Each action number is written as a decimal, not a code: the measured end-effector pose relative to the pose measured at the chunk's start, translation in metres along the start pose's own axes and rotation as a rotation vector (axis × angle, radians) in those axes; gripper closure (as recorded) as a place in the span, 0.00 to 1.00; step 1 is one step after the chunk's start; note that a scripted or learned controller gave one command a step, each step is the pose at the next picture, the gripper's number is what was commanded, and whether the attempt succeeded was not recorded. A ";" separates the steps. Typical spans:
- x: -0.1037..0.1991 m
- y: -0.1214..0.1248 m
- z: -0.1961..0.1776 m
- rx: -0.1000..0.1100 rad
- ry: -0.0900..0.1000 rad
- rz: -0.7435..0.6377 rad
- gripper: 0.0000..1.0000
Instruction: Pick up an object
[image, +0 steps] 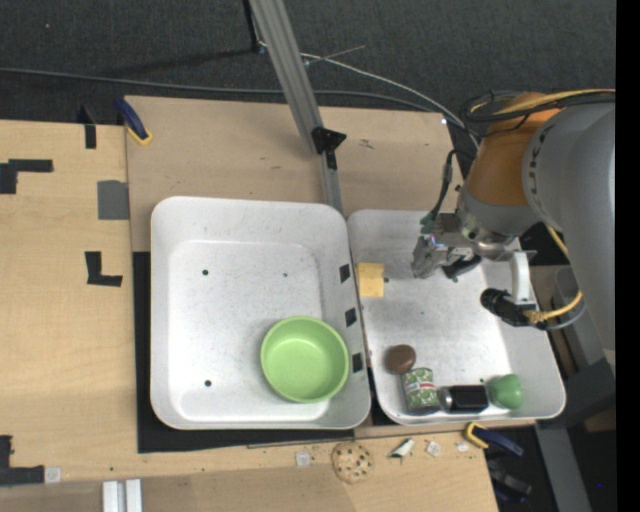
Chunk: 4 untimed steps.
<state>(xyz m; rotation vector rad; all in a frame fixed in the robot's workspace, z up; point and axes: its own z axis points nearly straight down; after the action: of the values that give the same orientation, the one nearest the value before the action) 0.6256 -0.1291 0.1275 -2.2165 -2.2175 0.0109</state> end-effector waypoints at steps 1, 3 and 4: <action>0.000 0.001 0.038 -0.008 -0.001 0.000 0.00; -0.005 -0.004 -0.025 -0.011 0.001 0.001 1.00; -0.007 0.007 -0.077 -0.011 0.001 -0.001 1.00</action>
<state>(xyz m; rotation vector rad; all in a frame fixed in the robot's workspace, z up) 0.6332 -0.1356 0.2048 -2.2203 -2.2236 -0.0025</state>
